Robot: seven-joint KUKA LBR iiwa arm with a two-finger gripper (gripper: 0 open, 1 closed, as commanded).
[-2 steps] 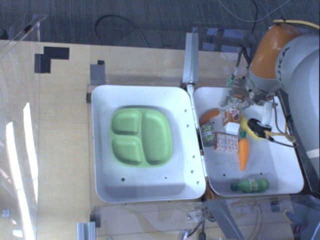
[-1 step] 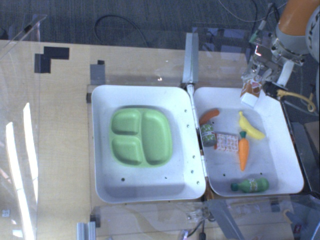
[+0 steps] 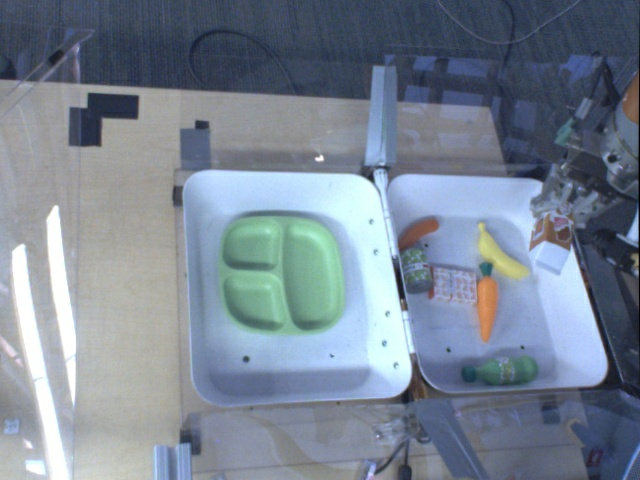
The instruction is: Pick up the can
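The can (image 3: 416, 272) is small, with a green label. It lies in the right bin (image 3: 560, 363) close to its left wall, between a red-orange sausage (image 3: 418, 231) and a pink patterned box (image 3: 453, 285). My gripper (image 3: 563, 200) hangs over the bin's far right rim, well to the right of the can. A brown and white carton (image 3: 551, 244) sits directly below the gripper, touching or nearly touching it.
The right bin also holds a yellow banana (image 3: 501, 254), an orange carrot (image 3: 486, 308) and a green bottle (image 3: 500, 370) near the front. The left bin (image 3: 200, 268) holds a green divided plate (image 3: 283, 273). A metal divider (image 3: 381, 118) stands behind the bins.
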